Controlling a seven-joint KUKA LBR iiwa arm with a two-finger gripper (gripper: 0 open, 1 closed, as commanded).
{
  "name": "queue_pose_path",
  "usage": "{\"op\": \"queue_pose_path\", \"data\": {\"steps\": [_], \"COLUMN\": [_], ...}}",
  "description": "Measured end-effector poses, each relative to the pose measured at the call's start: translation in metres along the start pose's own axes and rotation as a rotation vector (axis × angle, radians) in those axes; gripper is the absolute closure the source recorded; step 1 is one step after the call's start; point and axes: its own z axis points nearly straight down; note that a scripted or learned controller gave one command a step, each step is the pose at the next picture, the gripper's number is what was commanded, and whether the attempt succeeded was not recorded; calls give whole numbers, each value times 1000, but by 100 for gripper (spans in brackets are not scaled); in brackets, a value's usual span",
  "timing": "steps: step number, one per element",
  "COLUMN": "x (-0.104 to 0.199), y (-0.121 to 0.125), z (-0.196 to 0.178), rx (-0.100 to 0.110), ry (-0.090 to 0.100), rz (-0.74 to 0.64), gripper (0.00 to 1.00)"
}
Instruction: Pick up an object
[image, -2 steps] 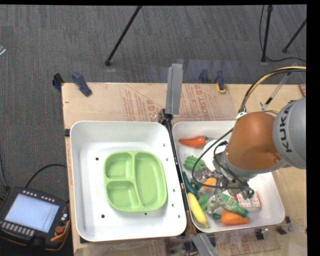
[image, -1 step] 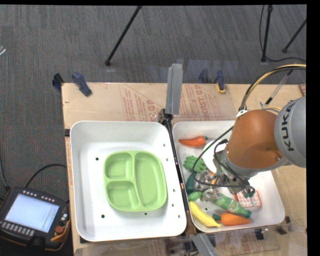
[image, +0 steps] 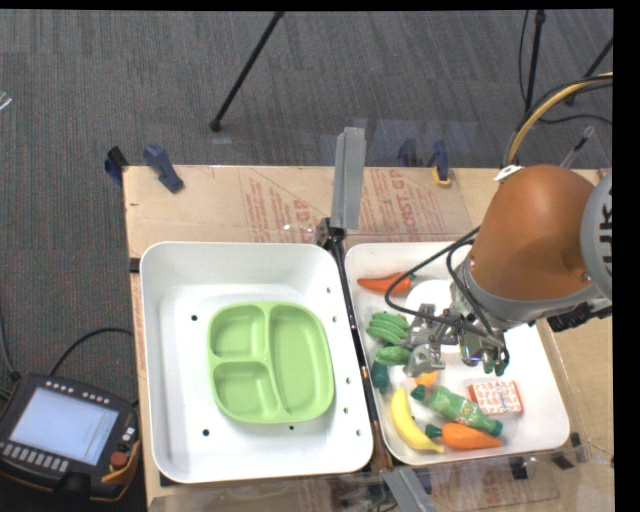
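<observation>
Hovering low over the right bin (image: 553, 400), the pincer (image: 428, 355) leaves its opening impossible to judge.

The arm (image: 540, 235) shows as a large rounded dome of smooth orange, glossy enough to catch a pale highlight, seated on a grey ring at its lower rim, with a light grey housing at its right side. Black cables loop out from under the dome's left side, and a yellow-and-black hose (image: 545, 110) arcs above it. Under the ring sits the gripper (image: 455, 345), a cluster of bare metal and dark parts with small screws and brackets.
</observation>
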Motion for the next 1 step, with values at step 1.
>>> {"op": "queue_pose_path", "data": {"steps": [1], "x": [11], "y": [-45], "z": [117], "rx": [1], "ry": [2], "rz": [221], "gripper": [100]}}
